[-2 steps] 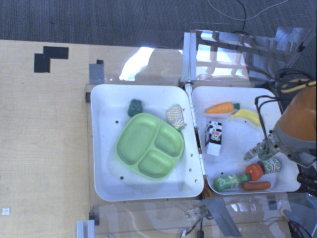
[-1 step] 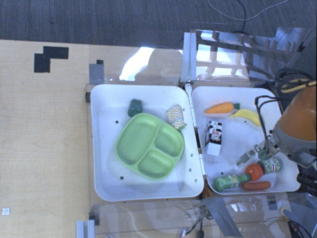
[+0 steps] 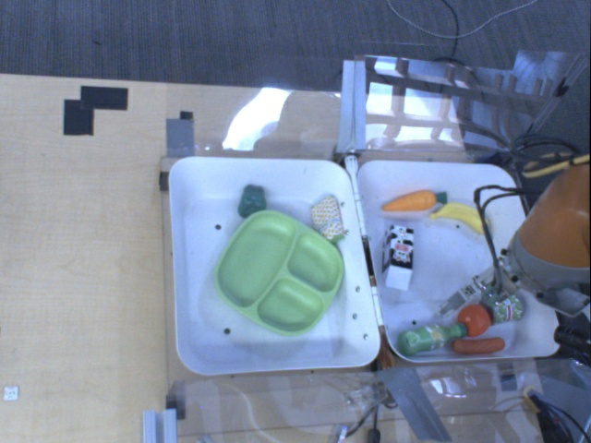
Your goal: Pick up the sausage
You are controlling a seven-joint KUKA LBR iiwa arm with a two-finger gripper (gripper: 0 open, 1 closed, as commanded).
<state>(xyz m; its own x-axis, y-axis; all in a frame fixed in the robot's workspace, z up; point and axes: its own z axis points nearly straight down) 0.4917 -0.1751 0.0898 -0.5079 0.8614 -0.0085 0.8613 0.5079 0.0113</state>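
In the right bin (image 3: 420, 247), near its front edge, sausage (image 3: 479, 346) untouched beside the tomato (image 3: 475, 320), gripper (image 3: 487, 293) poised just above with nothing between its fingers, jaw state impossible to tell, pick not yet made.

— What does the arm (image 3: 554, 233) look like?
— A rounded orange shell fills its upper part, with a grey ring beneath it.
— And lower down?
— The gripper (image 3: 480, 291) is pale silvery metal, with 1 thin bright finger plain to see. Black cables (image 3: 499, 212) loop beside the orange part.
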